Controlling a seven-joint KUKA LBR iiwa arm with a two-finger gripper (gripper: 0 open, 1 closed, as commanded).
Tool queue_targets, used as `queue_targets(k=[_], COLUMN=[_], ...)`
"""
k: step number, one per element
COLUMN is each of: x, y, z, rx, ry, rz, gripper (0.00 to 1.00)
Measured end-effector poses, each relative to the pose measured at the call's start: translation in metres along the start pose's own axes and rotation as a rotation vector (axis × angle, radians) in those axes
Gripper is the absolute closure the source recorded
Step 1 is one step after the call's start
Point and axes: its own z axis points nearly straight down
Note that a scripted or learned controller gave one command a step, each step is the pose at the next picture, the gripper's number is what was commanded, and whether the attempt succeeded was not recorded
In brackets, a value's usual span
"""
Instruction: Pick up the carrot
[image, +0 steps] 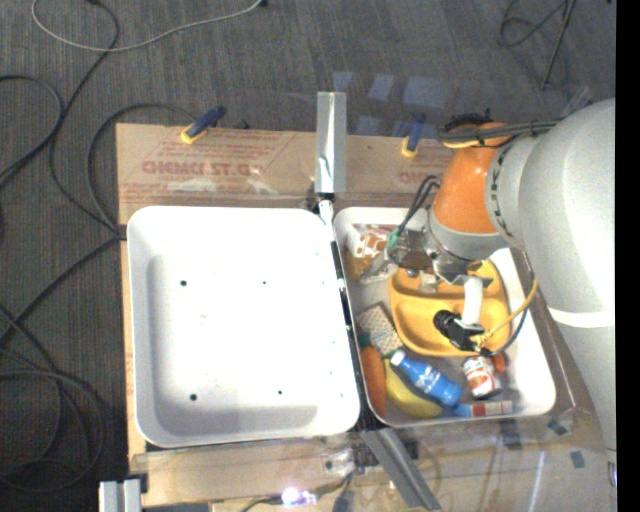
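Note:
The carrot (374, 373) is an orange stub lying along the left wall of the right bin (540, 395), near its front corner. It touches a blue bottle (425, 378) and a yellow banana (408, 401) on its right. My gripper (428, 274) hangs under the orange-banded wrist over the back half of the same bin, above a yellow dish (420, 318). It is well behind the carrot and to its right, and the wrist hides its tip.
A grey sponge (378, 325) lies just behind the carrot. A small red and white can (480, 377) sits at the front right, and a printed packet (370, 243) at the back left. The left bin (240, 320) adjoins on the left.

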Motion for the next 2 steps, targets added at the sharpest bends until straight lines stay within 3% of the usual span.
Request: queue_targets(k=[1,2], x=[-0.043,-0.037], y=[-0.021,-0.041], z=[-0.003,-0.009], rx=[-0.009,-0.034], ry=[0.011,0.002], rz=[-0.037,0.003], gripper=[0.00,0.00])
